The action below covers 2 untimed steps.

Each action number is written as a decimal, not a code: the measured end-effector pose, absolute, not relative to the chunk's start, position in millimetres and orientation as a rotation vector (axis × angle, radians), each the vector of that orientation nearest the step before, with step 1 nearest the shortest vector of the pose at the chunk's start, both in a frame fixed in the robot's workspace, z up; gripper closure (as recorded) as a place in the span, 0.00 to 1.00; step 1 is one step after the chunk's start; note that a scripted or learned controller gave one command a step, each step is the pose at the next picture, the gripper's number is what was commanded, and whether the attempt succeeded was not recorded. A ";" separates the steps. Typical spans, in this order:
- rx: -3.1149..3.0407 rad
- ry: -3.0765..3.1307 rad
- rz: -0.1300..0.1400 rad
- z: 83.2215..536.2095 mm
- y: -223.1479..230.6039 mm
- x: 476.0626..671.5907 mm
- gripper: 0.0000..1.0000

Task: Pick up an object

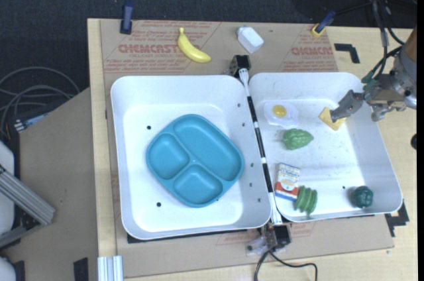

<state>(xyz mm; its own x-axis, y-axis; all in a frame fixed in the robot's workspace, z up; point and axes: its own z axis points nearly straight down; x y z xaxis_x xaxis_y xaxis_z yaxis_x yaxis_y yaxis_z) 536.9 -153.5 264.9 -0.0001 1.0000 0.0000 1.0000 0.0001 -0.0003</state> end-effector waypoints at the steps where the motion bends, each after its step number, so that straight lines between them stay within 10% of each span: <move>1: -2.219 -2.220 0.002 124.1 -110.5 549.3 0.00; 2: -2.224 -2.225 -0.005 86.4 -113.1 578.9 0.00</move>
